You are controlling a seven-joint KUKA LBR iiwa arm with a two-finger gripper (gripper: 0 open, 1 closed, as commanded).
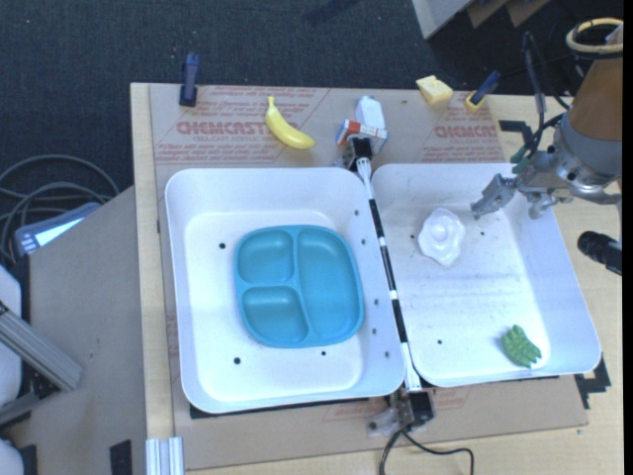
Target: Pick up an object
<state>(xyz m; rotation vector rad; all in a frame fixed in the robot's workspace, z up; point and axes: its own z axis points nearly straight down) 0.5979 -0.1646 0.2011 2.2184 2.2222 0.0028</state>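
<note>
I see the gripper [514,194] over the right bin's [554,295] far edge; I cannot tell how its fingers stand. A white crumpled object [441,237] lies just left of it, a green toy [521,345] near the bin's front. The left bin [198,265] holds a blue divided plate [297,285].

1. A blue plate [298,286] is lying in the left bin [198,216].
2. A white object [441,236] and a green object [521,346] are lying in the right bin [554,295].
3. The gripper [509,194] is hanging over the right bin's far edge.
4. A banana [286,127] is lying on the counter [237,127].
</note>
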